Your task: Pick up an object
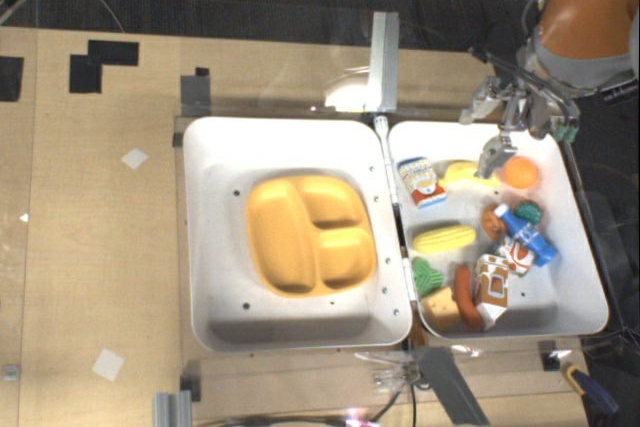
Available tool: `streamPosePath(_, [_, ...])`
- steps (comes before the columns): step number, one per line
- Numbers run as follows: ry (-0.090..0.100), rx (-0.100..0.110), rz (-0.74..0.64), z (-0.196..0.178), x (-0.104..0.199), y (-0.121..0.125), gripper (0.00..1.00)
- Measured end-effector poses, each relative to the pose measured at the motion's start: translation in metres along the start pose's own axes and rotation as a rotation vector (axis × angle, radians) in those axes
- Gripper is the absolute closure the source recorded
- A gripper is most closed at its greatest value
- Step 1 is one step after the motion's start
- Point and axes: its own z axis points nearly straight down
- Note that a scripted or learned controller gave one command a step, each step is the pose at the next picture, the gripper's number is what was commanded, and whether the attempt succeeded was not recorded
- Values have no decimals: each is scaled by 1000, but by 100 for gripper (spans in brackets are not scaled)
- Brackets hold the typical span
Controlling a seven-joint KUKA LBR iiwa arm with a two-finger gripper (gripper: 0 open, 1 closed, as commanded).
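Nearest us, toys crowd the right bin's [590, 300] front: a carton [492, 287], sausage [461, 283], corn [444, 238]. Farther back, the end effector [497, 155] hangs between a banana [458, 172] and an orange [519, 173]. We should drop straight onto the orange, clear of neighbours. We cannot tell how the tool is set; the arm [585, 0] is cut off.

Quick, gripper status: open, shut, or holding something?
Gripper: cannot be told from this view. It hangs over the back of the right bin, between the banana and the orange.
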Motion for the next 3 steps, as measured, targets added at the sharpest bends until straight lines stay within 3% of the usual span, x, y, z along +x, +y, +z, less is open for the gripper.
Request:
streamPosePath(1, [5,1,29,143,-21,-67,0])
streamPosePath(2, [-7,4,-56,80,-24,-100,0])
streamPosePath(3, [7,1,218,128,-22,-101,0])
